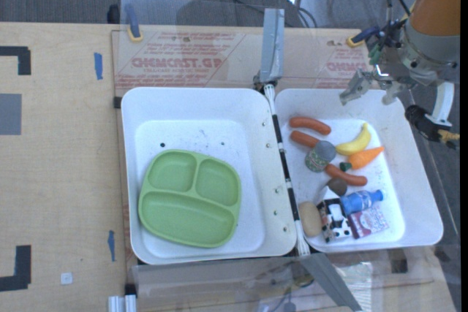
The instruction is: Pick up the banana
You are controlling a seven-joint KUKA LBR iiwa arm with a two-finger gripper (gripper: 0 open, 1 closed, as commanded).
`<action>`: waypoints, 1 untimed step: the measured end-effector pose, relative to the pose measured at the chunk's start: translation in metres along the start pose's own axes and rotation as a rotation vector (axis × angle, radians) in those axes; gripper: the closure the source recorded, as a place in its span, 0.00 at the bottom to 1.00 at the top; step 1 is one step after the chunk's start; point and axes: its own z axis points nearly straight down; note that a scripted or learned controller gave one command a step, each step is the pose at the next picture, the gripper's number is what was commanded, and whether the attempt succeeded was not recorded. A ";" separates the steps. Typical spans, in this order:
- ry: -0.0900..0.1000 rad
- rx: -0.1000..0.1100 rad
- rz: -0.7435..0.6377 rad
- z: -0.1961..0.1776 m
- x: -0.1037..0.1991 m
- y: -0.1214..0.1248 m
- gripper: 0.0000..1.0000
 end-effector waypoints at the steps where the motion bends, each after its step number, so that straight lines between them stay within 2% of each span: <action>1: -0.001 -0.004 -0.052 0.128 -0.020 -0.049 0.00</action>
